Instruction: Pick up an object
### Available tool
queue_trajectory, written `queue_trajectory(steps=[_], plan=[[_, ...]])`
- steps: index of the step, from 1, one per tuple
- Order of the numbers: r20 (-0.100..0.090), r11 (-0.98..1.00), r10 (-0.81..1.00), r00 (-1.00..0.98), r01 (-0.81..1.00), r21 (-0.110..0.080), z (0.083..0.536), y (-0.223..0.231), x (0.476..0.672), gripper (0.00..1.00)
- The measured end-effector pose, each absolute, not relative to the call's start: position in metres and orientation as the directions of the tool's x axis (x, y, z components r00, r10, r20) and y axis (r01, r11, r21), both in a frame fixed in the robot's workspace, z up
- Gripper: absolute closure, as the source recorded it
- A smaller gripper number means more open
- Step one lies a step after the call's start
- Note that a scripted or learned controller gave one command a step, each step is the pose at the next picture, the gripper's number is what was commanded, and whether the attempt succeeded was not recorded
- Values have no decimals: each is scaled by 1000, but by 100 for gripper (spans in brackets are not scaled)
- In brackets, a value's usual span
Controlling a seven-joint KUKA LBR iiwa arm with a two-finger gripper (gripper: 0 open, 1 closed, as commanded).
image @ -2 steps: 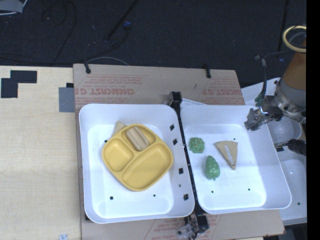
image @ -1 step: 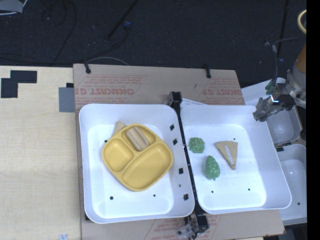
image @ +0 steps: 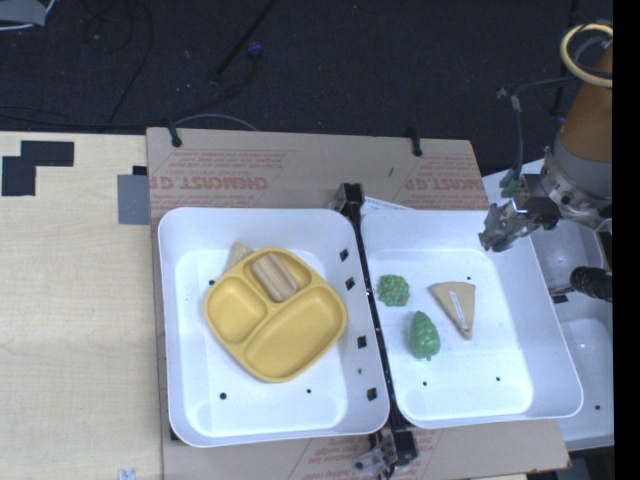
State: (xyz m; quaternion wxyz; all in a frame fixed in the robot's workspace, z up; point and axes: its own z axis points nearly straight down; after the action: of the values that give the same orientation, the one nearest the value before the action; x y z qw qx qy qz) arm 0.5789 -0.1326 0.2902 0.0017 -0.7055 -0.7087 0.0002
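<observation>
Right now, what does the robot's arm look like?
The robot's grey arm with an orange band has a yellow ring at its top, a light grey wrist, and thin dark cables looping beside it. Its small dark metal gripper sticks out at the end.

The arm [image: 583, 128] comes in from the right edge, its orange band high up and the grey wrist section just below it. From the wrist it angles down and to the left, ending in the gripper [image: 497, 230]. The gripper hangs tilted, tip pointing down-left, dark and small against the white behind it. Thin cables loop beside the wrist. Nothing shows between the gripper's tips.
</observation>
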Motion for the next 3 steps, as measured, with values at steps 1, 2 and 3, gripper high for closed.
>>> queue_trajectory(steps=[1,2,3], plan=[[3,5,1000,-5,1000,-5,272,-79,577,100],[3,5,1000,-5,1000,-6,253,-27,566,100],[2,5,1000,-5,1000,-6,237,27,552,100]])
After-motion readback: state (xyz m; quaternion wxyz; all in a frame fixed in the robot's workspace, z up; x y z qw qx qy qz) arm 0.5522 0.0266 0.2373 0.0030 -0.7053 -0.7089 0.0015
